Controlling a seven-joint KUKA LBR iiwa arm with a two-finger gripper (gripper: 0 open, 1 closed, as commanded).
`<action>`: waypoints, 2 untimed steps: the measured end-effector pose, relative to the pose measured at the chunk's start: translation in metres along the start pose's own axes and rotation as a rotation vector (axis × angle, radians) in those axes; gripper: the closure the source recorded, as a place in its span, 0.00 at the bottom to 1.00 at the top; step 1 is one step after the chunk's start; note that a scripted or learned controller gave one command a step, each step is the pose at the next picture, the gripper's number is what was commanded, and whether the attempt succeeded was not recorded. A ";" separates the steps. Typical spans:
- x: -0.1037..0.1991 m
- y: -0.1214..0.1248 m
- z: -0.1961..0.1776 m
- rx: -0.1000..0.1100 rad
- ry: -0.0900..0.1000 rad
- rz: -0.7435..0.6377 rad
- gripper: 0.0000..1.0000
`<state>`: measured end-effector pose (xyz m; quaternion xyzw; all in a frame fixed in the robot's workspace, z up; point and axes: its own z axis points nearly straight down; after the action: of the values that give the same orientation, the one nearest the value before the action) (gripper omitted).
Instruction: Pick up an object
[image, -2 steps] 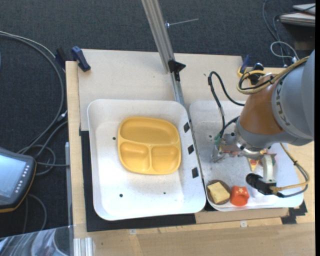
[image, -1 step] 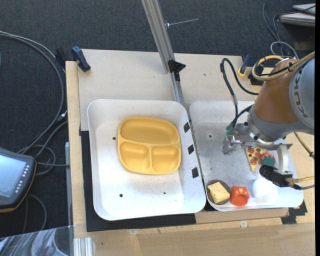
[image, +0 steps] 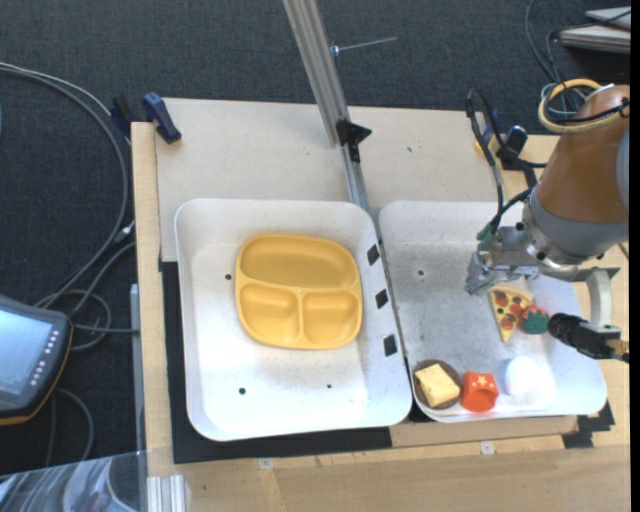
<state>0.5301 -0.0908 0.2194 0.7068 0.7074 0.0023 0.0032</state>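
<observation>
Looking down from the fixed camera view, the surface (image: 250, 140) carries two shallow white bins side by side. The left bin (image: 205, 330) holds a yellow divided tray (image: 298, 290), lying flat near its middle. The right bin (image: 430, 300) holds the loose items, all gathered toward its near right part: a pizza-slice toy (image: 510, 308), a green piece (image: 537, 322) touching the slice's right edge, a white rounded object (image: 527, 378), a red object (image: 480, 392) and a yellow cheese-like block (image: 436, 384) at the bin's near rim. The grey arm (image: 585, 190) reaches in from the right, and its claw (image: 490, 272) sits low over the right bin, just beside the upper left end of the pizza-slice toy. Nothing is seen between its tips; whether the claw is open or closed cannot be told from this angle. The block, red object and white object lie well below the claw, apart from it.
</observation>
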 end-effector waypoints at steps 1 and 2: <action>0.000 0.002 -0.035 0.002 0.000 -0.001 1.00; 0.041 0.034 -0.030 0.005 0.002 -0.005 1.00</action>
<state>0.5639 -0.0493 0.2501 0.7049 0.7093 0.0014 0.0006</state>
